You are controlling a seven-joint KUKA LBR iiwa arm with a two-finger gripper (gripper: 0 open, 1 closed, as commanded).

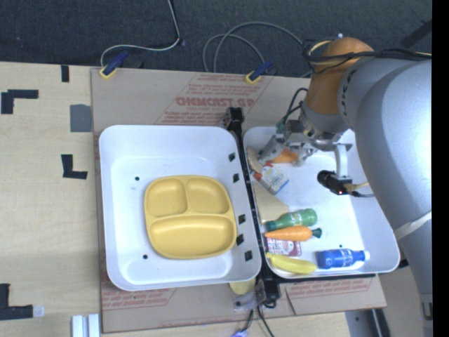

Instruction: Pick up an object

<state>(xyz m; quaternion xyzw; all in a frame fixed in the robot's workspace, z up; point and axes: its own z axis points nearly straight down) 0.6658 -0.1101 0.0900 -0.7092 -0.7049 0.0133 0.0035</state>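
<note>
Your gripper (280, 148) sits low in the far left corner of the right bin (365, 220), its tip buried among the metal fingers and cabling there; whether it is open or closed can't be told from this angle. Just beneath it you have an orange item (284, 158), touching or nearly so, too hidden to name. Beside that, nearer the camera, a small packet with a blue and red label (272, 180) lies tilted against the bin's left wall. Further toward you, along the same wall: a green bottle (291, 220), a carrot (289, 234) just below it, a small red-labelled piece (279, 246), then a banana (291, 264) at the near edge. A blue bottle with a white cap (340, 258) lies on its side just right of the banana. The left bin (119, 153) holds a yellow divided plate (189, 215), lying flat near its middle. Both bins rest on a cardboard sheet (168, 93) over the wooden bench (42, 223).
</note>
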